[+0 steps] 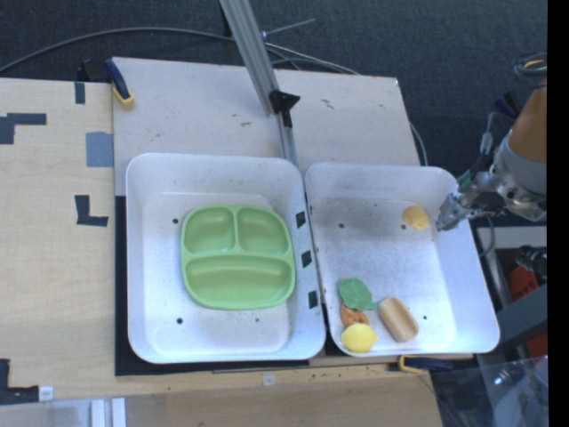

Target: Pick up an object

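While the gripper (447,213) hung beside the yellow lump (415,217), its jaws' gap was unclear; bread roll (397,318) lay aslant

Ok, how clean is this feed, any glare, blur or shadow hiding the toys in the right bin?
Camera view: light is even and soft, with no strong glare on the right bin. The yellow piece near the gripper looks soft-edged; the carrot, lemon and bread roll read clearly. The gripper itself is small and blurred, its fingers unreadable.
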